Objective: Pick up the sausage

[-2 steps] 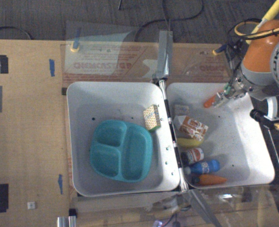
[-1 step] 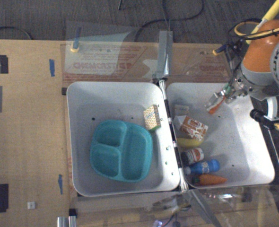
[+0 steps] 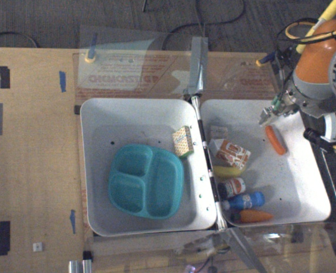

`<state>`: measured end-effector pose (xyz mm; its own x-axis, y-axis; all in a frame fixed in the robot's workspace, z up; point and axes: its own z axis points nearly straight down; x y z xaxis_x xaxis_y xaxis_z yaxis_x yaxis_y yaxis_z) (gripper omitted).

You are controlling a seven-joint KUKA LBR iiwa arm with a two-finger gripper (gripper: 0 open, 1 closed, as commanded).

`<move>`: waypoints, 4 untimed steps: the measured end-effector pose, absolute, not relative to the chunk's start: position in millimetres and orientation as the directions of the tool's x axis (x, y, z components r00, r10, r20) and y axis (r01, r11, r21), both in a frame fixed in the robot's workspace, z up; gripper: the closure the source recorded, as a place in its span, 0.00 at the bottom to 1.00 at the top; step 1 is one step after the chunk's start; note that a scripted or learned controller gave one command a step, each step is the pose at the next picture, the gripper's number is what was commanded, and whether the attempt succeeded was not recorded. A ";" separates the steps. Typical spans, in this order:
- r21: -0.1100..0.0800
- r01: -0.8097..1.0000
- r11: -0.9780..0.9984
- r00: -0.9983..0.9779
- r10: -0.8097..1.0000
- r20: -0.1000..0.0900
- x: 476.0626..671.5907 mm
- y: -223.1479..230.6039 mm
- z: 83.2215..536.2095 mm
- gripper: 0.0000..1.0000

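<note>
**Lining up on the sausage in the right bin**

The sausage (image 3: 275, 140) lay loose on the floor of the right bin (image 3: 304, 192), toward its far right side, slanted with one end pointing up and left. The gripper (image 3: 269, 115) hovered just beyond that upper end, close to the sausage but not on it; nothing was between its tips, and how far they stood apart could not be told from this slant.

To do the approach well, the gripper probably needed to shift along the sausage toward its middle, turn so that it would close across the narrow width, not along the length, and then descend straight. The sausage sat well apart from the carton (image 3: 232, 154), the bottle (image 3: 245, 201) and the carrot (image 3: 254, 215), so crowding looked unlikely. The likely risk was a round, smooth body rolling or squirting out if caught near its tip
</note>
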<state>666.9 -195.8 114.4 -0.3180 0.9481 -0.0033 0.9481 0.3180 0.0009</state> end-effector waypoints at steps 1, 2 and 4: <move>0.003 0.934 0.357 -0.357 0.934 -0.001 614.0 -164.6 106.8 1.00; 0.005 0.483 0.876 -0.876 0.483 -0.008 615.0 -173.1 89.2 1.00; 0.002 0.489 0.873 -0.873 0.489 -0.003 657.8 -223.6 90.4 0.00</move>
